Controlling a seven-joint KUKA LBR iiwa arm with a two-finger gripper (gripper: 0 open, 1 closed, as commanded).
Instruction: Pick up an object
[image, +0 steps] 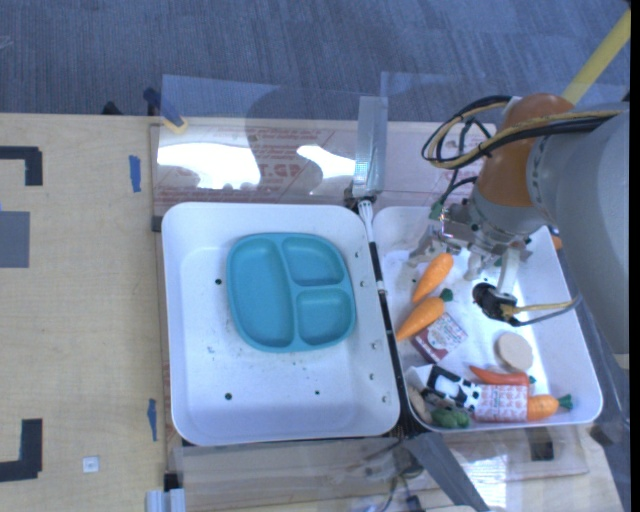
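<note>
- The grey arm (585, 190) is reaching in from the right, and its end effector (487, 278) is hanging over the far half of the right bin (588, 395).
- The end effector is sitting released: its two fingers (469, 264) are standing apart, with nothing between them.
- An upper carrot (433, 276) is lying tilted just left of the end effector, near the right bin's far left corner. I cannot tell whether the two are touching.
- A lower carrot (420, 316) is lying just below it along the left wall, at much the same tilt.
- A dark red packet (441, 338) is lying just beside the lower carrot, toward the bin's middle.
- A pale round disc (514, 351) is resting toward the right wall, apart from the packet.
- Along the near edge, a cow toy (446, 385) and a green piece (452, 419) are crowding the near left corner.
- A red-and-white carton (498, 401) is lying next to them, and a small carrot (543, 406) is lying toward the near right corner.
- A red strip (500, 376) is lying along the carton's far side.
- The left bin (190, 385) is holding a blue divided plate (292, 292), lying flat near its middle.
- Both bins are sitting side by side on the worktop (70, 300).
</note>
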